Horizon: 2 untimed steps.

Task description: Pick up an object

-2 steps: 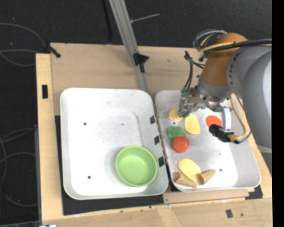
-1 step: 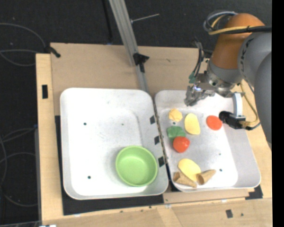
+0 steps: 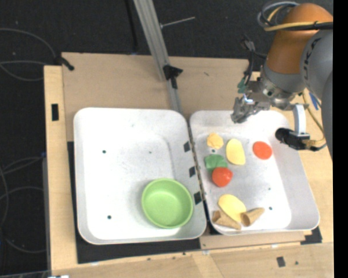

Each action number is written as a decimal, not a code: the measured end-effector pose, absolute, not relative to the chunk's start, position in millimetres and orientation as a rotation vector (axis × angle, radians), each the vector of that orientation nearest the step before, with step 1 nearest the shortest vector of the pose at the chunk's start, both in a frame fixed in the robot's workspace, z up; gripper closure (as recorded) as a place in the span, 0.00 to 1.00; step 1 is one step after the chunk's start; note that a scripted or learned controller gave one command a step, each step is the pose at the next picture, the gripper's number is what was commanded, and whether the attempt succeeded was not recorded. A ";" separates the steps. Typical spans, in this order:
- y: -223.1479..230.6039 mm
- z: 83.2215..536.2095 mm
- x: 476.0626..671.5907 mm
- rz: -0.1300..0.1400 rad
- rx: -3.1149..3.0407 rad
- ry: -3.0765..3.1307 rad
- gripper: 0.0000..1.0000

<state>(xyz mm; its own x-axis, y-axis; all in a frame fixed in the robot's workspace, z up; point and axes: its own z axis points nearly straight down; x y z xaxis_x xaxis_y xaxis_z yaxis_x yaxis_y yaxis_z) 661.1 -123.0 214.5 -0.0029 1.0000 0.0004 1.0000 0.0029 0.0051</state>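
Beneath me, a tan bench sits on a dark floor strewn with thin cables, and it carries two shallow white bins side by side.

From the overhead camera, the left bin holds a green bowl near its front right corner. The right bin holds the small things I could pick: a small yellow piece toward the back, a larger yellow piece just beside it, an orange-red round piece off to the right, a green piece touching a red tomato-like piece in front of it, and near the front edge another yellow piece lying against two tan cone-like pieces.

My arm comes in from the right, orange band high above the wrist. My gripper hangs over the back rim of the right bin, behind the small yellow piece and apart from everything in the bin. Nothing is between my fingertips, and from this slant I cannot tell how wide they stand. A slanted metal pole crosses the back of the bench.
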 end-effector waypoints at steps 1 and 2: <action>-81.4 223.6 644.0 0.003 2.215 2.229 1.00; -41.2 217.6 617.5 -0.001 2.217 2.228 1.00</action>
